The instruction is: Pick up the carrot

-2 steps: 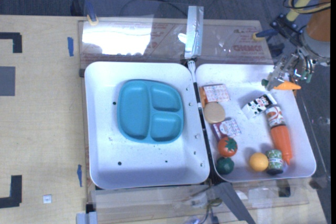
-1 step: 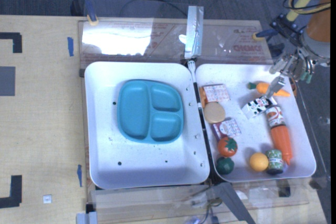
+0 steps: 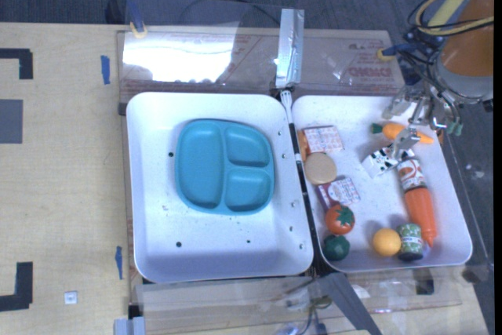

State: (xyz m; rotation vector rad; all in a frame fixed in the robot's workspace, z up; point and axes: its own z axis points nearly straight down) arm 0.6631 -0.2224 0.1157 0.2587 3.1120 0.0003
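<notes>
Camera view, looking down at a slant. Right bin (image 3: 463, 235) holds the clutter; left bin (image 3: 149, 247) carries a blue divided tray (image 3: 225, 166).

Carrot (image 3: 406, 131): small orange piece with a green tip at its left end, lying roughly crosswise at the far right of the right bin. Gripper (image 3: 418, 124) sits directly over it, metal parts overlapping its middle. Whether the gripper has closed on the carrot or merely stands over it, I cannot tell (glare and wiring muddle the spot).

Other items in the right bin: black-and-white toy (image 3: 383, 159) just left and near of the carrot, orange bottle (image 3: 418, 202) nearer, then a green-capped jar (image 3: 411, 241), an orange ball (image 3: 386, 242), a tomato (image 3: 340, 219), a dark green ball (image 3: 336, 247), a round biscuit (image 3: 320, 168), and two printed packets (image 3: 321, 139).

Handling, as a judgement: likely a light, rigid plastic toy, smooth and tapered, so prone to squirting out of a pinch. Best hold looks to be across the thicker middle, away from the narrow end.
</notes>
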